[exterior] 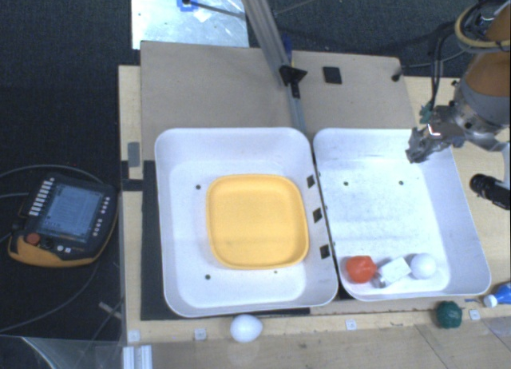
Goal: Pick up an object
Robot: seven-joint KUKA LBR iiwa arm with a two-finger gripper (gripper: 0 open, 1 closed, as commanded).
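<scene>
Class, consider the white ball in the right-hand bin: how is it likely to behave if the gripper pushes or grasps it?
The white ball looks round and smooth, so it would probably roll when nudged. It lies against a small white object near the right bin's front wall, which may block a clean grasp. Its smooth surface may slip between the fingers.

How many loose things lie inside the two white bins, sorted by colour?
Yellow: 1, the square plate in the left bin
Orange-red: 1, the ball in the right bin
White: 2, the small block and the ball
Total: 4
</scene>
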